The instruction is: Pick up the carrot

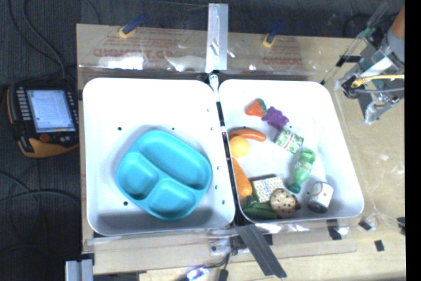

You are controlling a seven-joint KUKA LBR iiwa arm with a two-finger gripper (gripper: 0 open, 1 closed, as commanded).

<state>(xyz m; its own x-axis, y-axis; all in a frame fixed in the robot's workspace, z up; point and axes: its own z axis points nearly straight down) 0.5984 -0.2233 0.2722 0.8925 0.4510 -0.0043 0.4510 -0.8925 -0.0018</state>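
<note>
Right bin (pixel 335 141), long orange carrot (pixel 242 182), tapered

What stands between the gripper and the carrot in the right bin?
The gripper is outside the right bin, past its far right corner. The carrot lies against the bin's left wall. Between them lie purple grapes, a small carton and a green bottle; from above, nothing covers the carrot.

A light wooden bench (pixel 368 161) is set on dark grey carpet (pixel 39 220); black cables (pixel 33 3) are laid across the floor.
</note>
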